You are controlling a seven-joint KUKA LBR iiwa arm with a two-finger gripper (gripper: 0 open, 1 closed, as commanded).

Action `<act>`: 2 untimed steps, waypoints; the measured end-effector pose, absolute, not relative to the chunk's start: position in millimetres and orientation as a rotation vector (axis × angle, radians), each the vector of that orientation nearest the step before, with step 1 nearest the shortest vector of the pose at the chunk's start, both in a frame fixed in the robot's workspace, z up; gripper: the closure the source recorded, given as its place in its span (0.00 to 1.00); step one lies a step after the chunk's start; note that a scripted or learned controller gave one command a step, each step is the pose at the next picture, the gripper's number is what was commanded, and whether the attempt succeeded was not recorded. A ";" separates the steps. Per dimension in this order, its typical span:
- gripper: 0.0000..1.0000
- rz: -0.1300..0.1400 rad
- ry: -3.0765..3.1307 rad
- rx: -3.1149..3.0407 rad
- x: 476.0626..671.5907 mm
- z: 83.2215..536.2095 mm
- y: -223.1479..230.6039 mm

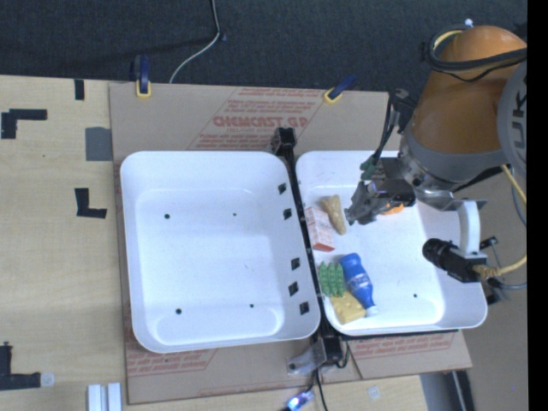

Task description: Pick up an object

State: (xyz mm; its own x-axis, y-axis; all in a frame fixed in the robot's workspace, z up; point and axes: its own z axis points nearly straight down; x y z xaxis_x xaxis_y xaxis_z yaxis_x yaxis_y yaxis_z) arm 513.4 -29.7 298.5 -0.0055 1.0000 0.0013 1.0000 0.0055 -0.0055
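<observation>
The right bin [411, 315] holds several small items along its left side. A tan bread-like piece [334, 213] lies beside a red and white packet [318, 228]. Below them sit a green object [330, 276], a blue bottle [357, 281] and a yellow block [346, 307]. My gripper [364, 210] hangs over the right bin, just right of the tan piece. An orange bit [394, 209] shows by the gripper's body. I see nothing held between its fingers.
The left bin [205, 247] adjoins the right bin along a black clipped divider [295, 229]. Both bins rest on a cardboard sheet [248, 118]. The arm's grey and orange body [467, 101] overhangs the right bin's far corner. A black fitting [449, 257] juts at the right rim.
</observation>
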 end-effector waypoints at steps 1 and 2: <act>1.00 -0.023 -2.240 -2.215 483.5 452.6 39.0; 1.00 0.016 -2.220 -2.211 482.3 340.2 73.8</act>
